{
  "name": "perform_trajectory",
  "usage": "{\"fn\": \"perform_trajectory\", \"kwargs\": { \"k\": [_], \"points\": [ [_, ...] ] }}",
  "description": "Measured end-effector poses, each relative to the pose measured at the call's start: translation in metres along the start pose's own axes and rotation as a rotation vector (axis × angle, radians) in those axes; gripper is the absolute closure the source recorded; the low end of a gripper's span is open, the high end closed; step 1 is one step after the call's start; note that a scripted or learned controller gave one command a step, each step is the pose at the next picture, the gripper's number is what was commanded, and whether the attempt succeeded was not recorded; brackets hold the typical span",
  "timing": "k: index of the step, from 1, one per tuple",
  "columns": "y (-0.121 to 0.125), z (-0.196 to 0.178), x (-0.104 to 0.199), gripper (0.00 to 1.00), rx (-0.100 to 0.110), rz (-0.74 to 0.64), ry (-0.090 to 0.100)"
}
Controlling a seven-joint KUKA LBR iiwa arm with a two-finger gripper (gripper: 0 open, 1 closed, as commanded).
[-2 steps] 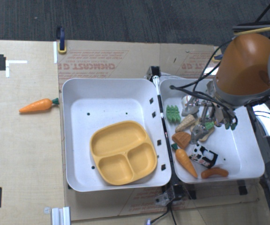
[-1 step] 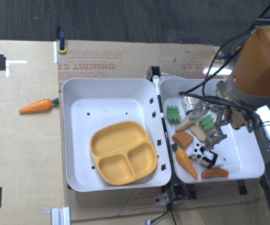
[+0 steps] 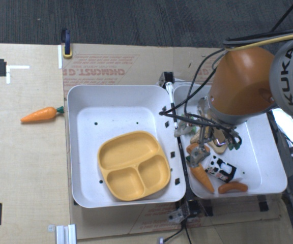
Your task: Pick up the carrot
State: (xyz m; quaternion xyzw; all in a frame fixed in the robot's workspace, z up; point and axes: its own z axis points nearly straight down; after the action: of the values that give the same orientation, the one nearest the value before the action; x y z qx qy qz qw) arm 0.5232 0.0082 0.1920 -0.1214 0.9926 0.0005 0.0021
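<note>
step: reach – tool (image 3: 203,147) hung over right bin (image 3: 268,187)
tool state: cannot be told
next: descent onto carrot (image 3: 202,178)

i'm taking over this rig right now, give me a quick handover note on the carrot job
End effector: low in the right bin, over its left part; its state cannot be told from this view.
Carrots: one lies in the right bin, just below the end effector and beside a sausage. Another lies on the bench, left of the left bin.
The left bin holds a yellow tray.
Done: nothing is seen lifted.
Left: grasp a carrot and lift it.
</note>
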Motion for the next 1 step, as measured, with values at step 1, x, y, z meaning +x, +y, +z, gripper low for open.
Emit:
{"fn": "perform_trajectory", "kwargs": {
  "k": [1],
  "points": [
    [-0.0315,-0.0006,0.0469,0.0,0.0,-0.401,0.001]
  ]
}}
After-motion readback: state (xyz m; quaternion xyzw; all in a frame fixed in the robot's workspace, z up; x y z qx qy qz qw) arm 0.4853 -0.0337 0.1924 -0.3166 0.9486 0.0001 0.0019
